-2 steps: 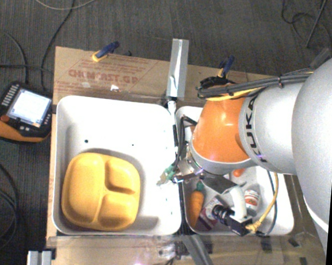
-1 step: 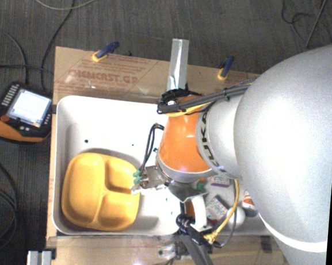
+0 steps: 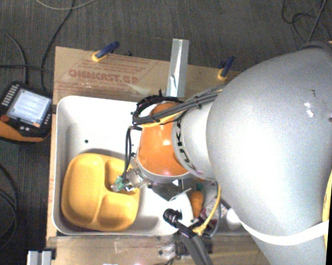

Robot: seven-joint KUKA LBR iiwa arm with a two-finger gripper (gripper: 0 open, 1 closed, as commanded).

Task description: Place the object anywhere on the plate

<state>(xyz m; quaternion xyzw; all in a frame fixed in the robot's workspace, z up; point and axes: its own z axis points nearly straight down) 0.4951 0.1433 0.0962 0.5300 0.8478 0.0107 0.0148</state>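
Tool point(image 3: 121, 183) over yellow plate point(image 3: 88, 194) right edge | grip state unclear | orange object point(image 3: 196, 202) long axis roughly upright

My one camera sits fixed above the bench point(image 3: 90, 73), looking down at a slant on the white bin point(image 3: 92, 114). It hangs close enough that the arm point(image 3: 268, 149), reaching in from the right, bulks large across the frame.

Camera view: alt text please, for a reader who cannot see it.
A grey arm with an orange band reaches from the right over a white bin, its wrist above a yellow divided plate. A small orange object lies right of the wrist.
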